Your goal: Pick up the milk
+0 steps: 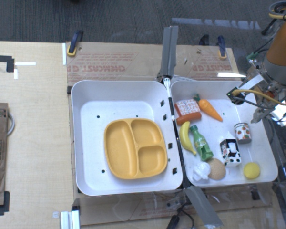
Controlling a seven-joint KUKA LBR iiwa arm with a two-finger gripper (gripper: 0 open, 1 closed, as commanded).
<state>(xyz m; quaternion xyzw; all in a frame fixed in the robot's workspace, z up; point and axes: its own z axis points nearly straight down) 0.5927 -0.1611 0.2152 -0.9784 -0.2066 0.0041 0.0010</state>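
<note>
White left bin (86,128) holds a yellow divided plate (136,148); right bin (264,142) holds the milk (230,152), a carrot (209,109), a banana (186,137) and a green bottle (200,142); gripper (257,101) state unclear.

This looks like a robotics lab rather than a home. Two white bins (78,128) sit on flattened cardboard (114,61) clamped to a plywood bench (28,104) (blue clamps at the back edge), over grey carpet (133,8), with loose cables (257,92) trailing by the arm.
</note>
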